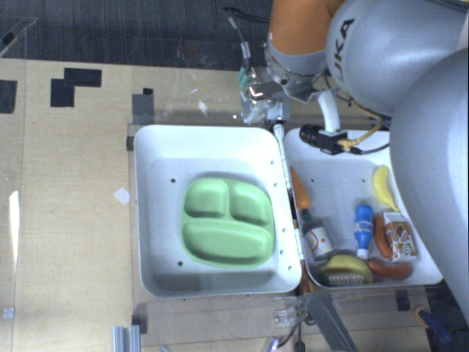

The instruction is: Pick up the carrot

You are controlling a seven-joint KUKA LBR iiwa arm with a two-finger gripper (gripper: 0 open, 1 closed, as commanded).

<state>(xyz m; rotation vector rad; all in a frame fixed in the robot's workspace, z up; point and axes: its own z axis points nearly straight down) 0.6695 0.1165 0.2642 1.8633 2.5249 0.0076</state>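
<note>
Now: slim tapered orange carrot (298, 190) against smooth white right bin (330, 178) wall.

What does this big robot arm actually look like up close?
The arm is bulky, rounded and smooth grey, with dark letters "UKA" readable on its shell. A broad orange band circles it above the wrist. Below sits a small metallic tool, with thin dark cables nearby.
</note>
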